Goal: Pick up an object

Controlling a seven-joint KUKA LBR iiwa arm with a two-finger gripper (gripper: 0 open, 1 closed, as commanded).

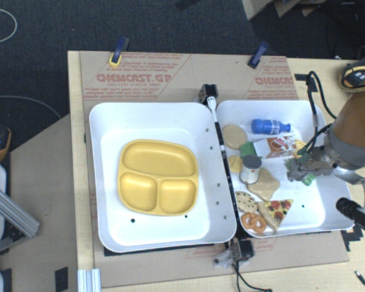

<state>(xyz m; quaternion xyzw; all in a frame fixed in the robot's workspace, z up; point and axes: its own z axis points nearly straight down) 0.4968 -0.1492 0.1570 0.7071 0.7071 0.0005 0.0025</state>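
The right bin (304, 215) holds several toy foods. Among them are a blue bottle (271, 126), a round tan biscuit (235, 136), a red and white packet (280, 146), a small grey-lidded jar (250, 169), a tan bread slice (263, 185), a pizza slice (277, 210) and a pretzel (253, 222). My gripper (301, 170) is low over the right part of this bin, just right of the packet and the bread slice. A bit of green shows at its tip, too small to identify.
The left bin (103, 163) bears a yellow three-compartment tray (158, 176). A black divider clip (208, 93) sits between the bins at the back. Cables run along the right bin's far right side. The arm's orange band (356, 123) rises at the right edge.
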